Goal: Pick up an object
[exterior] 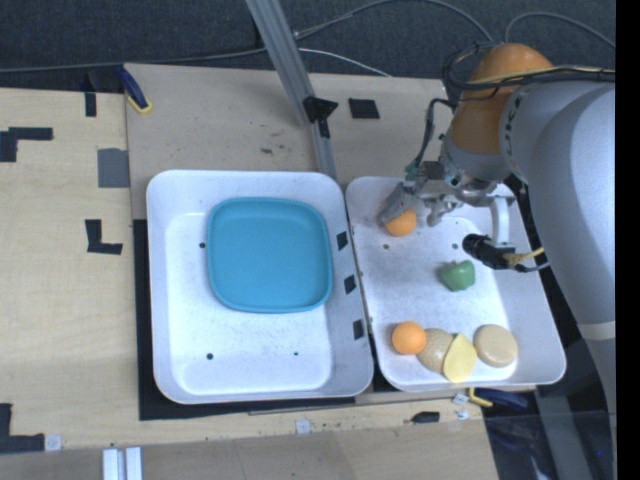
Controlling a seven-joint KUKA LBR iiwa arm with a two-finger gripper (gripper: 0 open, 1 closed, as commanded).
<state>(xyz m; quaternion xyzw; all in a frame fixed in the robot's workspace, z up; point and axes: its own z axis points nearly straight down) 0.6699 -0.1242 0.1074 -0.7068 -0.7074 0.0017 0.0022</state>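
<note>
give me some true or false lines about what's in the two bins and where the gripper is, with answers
1. The blue plate lies in the left bin. True.
2. The gripper is over the left bin. False: it is over the right bin, at an orange ball.
3. The green object sits on the blue plate. False: it lies in the right bin.
4. A second orange ball lies near the right bin's front edge. True.
</note>
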